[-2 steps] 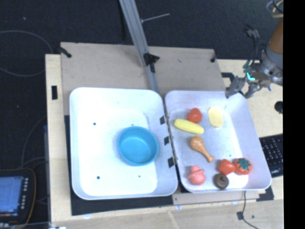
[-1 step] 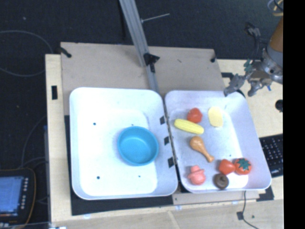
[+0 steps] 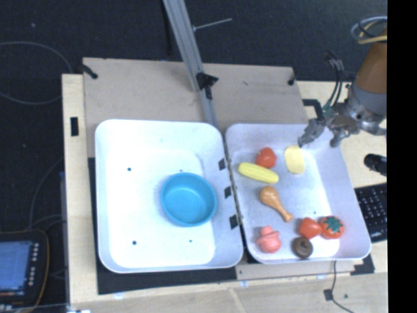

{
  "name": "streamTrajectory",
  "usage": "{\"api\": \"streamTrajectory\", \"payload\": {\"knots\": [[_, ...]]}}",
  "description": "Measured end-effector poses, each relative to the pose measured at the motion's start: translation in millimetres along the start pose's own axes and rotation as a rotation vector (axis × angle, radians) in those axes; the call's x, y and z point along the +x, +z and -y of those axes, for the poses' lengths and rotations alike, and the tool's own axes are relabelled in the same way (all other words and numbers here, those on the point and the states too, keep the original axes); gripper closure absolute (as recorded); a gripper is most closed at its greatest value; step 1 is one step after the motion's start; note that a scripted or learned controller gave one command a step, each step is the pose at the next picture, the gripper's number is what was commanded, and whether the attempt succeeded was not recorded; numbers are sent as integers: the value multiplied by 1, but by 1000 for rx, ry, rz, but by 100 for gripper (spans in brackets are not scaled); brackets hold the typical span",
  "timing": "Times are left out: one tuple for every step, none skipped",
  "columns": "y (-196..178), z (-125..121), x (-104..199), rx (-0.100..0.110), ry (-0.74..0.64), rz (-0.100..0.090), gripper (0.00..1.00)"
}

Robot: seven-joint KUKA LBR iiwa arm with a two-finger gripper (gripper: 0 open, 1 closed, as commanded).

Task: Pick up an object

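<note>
Gripper spread open and holding nothing, hovering over right bin rim at 1 o'clock, pale yellow block just beside at 7 o'clock; risk of clipping rim or nudging block against tomato

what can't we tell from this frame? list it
- Two-finger gripper above the right white bin, top-right corner: nothing shows between its fingers; too small and blurred to judge its height over the bin.
- Grey arm with orange band: cut off by the right edge.
- Small brown round object and pink lumpy toy: too small to identify.
- Blue plastic bowl in the left white bin: its far rim hides part of its interior.
</note>
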State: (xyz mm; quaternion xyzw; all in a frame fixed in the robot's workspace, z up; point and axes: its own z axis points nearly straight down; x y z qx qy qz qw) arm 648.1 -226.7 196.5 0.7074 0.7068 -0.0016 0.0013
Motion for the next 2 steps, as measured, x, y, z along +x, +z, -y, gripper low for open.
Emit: {"api": "streamTrajectory", "payload": {"knots": [[61, -3, 1, 0, -6, 0, 0], [95, -4, 0, -1, -7, 0, 0]]}}
